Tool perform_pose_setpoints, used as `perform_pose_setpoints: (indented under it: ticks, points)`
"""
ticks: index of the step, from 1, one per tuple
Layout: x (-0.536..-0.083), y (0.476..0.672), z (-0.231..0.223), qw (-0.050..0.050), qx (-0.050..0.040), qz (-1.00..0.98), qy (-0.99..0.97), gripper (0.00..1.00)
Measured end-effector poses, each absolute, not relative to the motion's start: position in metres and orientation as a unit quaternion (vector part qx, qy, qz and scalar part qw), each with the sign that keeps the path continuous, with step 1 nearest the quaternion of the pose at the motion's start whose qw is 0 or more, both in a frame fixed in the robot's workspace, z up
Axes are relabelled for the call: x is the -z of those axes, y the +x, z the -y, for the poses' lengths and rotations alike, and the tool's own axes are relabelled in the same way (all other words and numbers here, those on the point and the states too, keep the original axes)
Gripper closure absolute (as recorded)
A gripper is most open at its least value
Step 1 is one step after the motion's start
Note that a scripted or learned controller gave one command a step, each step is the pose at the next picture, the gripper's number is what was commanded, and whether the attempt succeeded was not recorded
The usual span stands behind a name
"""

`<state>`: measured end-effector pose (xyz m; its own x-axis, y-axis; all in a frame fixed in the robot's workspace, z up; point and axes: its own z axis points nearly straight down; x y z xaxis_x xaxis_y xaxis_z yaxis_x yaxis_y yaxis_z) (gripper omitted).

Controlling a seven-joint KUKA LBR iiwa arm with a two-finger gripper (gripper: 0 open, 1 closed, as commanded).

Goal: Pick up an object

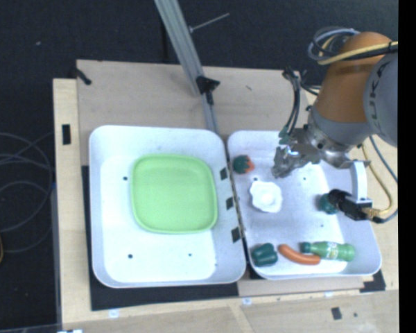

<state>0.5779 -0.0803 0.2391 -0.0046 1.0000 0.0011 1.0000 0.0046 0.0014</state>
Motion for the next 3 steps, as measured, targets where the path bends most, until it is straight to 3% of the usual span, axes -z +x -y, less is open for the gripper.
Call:
perform_pose_setpoints:
  ticks: [3]
  points:
    - [-0.25,0.64,-0.059,0.0,0.0001,-0.708,0.706,1.0]
